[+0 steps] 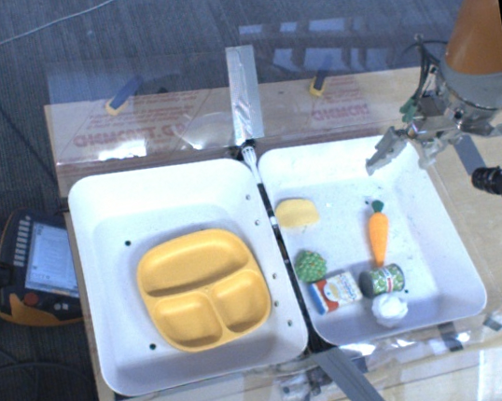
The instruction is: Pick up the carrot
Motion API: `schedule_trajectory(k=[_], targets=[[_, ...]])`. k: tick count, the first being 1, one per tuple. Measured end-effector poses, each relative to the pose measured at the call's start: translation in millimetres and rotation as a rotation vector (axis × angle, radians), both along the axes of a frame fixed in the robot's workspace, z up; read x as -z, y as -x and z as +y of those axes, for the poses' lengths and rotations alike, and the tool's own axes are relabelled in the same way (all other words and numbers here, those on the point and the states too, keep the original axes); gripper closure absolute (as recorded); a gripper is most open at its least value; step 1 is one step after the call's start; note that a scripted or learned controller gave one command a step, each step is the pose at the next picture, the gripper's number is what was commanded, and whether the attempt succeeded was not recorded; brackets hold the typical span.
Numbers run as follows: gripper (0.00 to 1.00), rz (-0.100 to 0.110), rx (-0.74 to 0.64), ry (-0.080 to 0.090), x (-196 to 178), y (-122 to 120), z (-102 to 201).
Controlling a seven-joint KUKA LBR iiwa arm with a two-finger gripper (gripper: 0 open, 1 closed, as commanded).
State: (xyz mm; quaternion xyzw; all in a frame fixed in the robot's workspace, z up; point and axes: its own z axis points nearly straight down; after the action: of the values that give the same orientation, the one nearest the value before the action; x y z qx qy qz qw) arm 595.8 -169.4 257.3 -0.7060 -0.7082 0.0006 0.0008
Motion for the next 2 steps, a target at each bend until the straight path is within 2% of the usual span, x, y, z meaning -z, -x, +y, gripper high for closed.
schedule_trajectory(k=[1, 2], targets=[[0.0, 0.002, -0.124, -0.001, 121.5, 48.7, -26.2], [0.0, -0.011, -0.172, 0.007, 166.2, 33.6, -11.2]])
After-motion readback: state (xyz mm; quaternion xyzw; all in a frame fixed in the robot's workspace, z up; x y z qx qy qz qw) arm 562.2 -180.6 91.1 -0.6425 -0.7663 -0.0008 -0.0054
